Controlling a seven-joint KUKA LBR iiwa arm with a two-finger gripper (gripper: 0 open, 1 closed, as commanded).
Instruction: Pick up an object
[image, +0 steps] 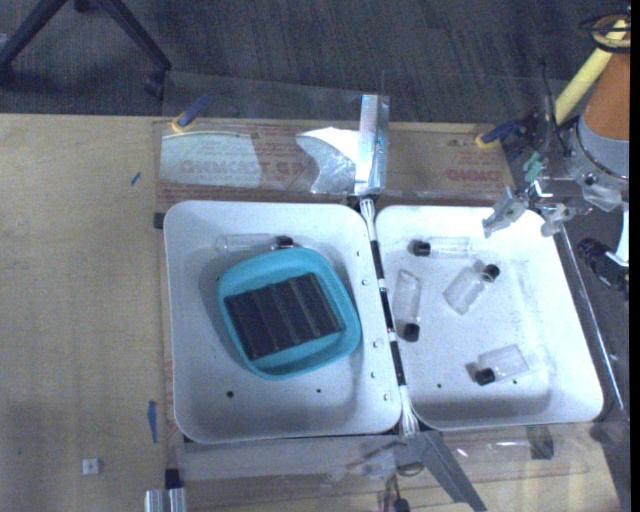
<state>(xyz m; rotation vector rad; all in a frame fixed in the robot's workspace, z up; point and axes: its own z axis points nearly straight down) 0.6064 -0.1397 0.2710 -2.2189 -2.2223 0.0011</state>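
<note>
Hand (527, 207) hangs over the right bin's (560, 400) far right corner, fingers spread and nothing between them, as far as I see. Four clear vials lie in that bin, the nearest (438, 247) just left of it; a teal tray (288, 311) sits in the left bin (190, 380).

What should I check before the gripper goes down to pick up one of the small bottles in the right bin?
1. Gripper over the right bin: ok, above its far right corner.
2. Gripper carrying nothing: ok, nothing shows between its fingers.
3. Targets present: ok, four clear bottles with dark caps lie in the right bin.
4. Nearest bottle free to grasp: ok, apart from the others.
5. Bottle by the divider: not ok, close to the bin wall.
6. Teal container in the way: ok, it sits in the left bin.
</note>
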